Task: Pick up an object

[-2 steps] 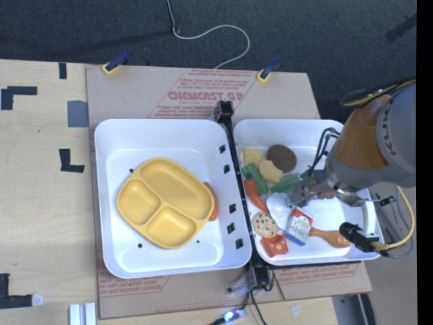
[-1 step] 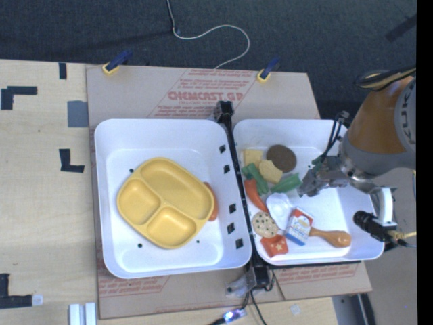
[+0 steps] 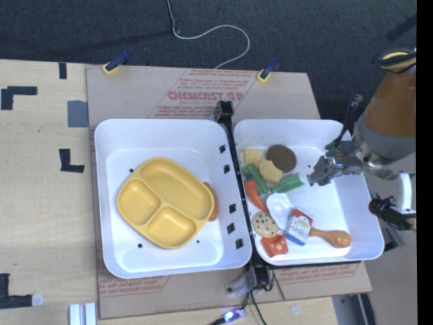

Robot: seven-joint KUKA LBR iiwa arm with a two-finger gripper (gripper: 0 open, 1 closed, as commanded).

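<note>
Both bins are plain white: the left bin (image 3: 108, 181) holds a yellow divided tray (image 3: 166, 202) with an orange edge peeking out at its 3 o'clock side, and the right bin (image 3: 352, 215) holds a mixed heap. In that heap sit a dark brown round (image 3: 281, 158) at 12 o'clock, a green strip (image 3: 284, 183), an orange carrot (image 3: 254, 195), a tan speckled cookie (image 3: 262, 224), a red piece (image 3: 274, 246) at 6 o'clock, a small carton (image 3: 298, 226) in white, blue and red, and a light brown wooden spoon (image 3: 331, 235). The arm (image 3: 392, 114) is grey with an orange band, over brown cardboard (image 3: 196, 97) printed in red.

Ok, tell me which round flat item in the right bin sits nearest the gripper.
The dark brown cookie, up near the far wall. The chocolate chip cookie is paler, speckled, and lies toward the near edge, farther from the gripper.
</note>
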